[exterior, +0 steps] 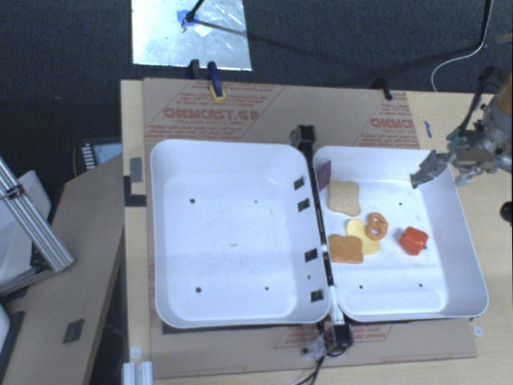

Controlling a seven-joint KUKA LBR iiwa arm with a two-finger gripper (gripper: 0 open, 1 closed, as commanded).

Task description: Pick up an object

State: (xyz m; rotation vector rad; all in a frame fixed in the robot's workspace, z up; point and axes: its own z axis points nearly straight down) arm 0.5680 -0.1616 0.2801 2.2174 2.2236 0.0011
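Observation:
Several toy foods lie in the right bin (457,295): a pale bread slice (344,196), a small pretzel (376,226) resting on a yellow cheese piece (367,241), an orange-brown toast piece (345,250) and a red pepper (414,240). My gripper (445,175) hangs over the bin's far right corner, above and to the right of the foods. It is open, one dark finger (423,172) points down-left, and nothing sits between the fingers.
The left bin (172,295) lies beside the right one, with a black divider bar (313,215) between them. A dark reddish flat piece (323,175) leans at the right bin's left wall. A cardboard sheet (240,111) lies under both bins.

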